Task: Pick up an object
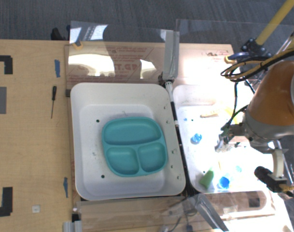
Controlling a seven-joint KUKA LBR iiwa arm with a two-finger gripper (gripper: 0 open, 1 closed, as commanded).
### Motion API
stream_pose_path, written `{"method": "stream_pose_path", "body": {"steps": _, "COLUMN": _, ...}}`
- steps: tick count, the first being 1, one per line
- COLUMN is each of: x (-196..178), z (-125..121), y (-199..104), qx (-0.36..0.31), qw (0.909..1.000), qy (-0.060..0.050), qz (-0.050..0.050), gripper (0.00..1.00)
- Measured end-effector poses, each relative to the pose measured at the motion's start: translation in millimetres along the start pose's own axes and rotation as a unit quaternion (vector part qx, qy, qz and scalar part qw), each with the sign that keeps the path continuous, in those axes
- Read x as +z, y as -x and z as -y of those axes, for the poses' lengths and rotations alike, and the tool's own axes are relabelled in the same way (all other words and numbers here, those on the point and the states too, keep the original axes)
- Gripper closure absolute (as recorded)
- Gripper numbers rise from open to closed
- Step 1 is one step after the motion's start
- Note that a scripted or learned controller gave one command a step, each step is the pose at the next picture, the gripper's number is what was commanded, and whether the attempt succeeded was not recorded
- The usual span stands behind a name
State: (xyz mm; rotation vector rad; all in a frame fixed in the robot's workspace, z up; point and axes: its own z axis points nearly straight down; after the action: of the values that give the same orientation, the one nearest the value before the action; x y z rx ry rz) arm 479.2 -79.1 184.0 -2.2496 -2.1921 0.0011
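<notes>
Overhead, a teal tray [134, 145] sits in the left bin [84, 100]; in the right bin [185, 115], a blue piece [196, 138], green block [206, 179] and blue cap [224, 182] lie near the gripper [226, 143], its grip state unclear.

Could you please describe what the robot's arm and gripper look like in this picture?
The arm is bulky and rounded, with a broad orange band above a grey wrist section. Black and yellow cables loop beside it. The gripper is a small metallic piece, washed out by glare.
</notes>
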Motion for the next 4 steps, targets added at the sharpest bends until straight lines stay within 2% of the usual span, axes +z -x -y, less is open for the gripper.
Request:
{"method": "stream_pose_path", "body": {"steps": 1, "x": 0, "z": 0, "y": -31, "qx": 0.277, "qw": 0.9609, "qy": 0.000, "qz": 0.000, "gripper": 1.00}}
{"method": "stream_pose_path", "body": {"steps": 2, "x": -70, "z": -1, "y": -19, "qx": 0.258, "qw": 0.9662, "qy": 0.003, "qz": -0.001, "gripper": 1.00}}
{"method": "stream_pose_path", "body": {"steps": 3, "x": -63, "z": -22, "y": -56, "qx": 0.145, "qw": 0.9894, "qy": 0.000, "qz": 0.000, "gripper": 1.00}}
{"method": "stream_pose_path", "body": {"steps": 4, "x": -19, "z": 3, "y": -87, "qx": 0.256, "qw": 0.9667, "qy": -0.003, "qz": 0.000, "gripper": 1.00}}
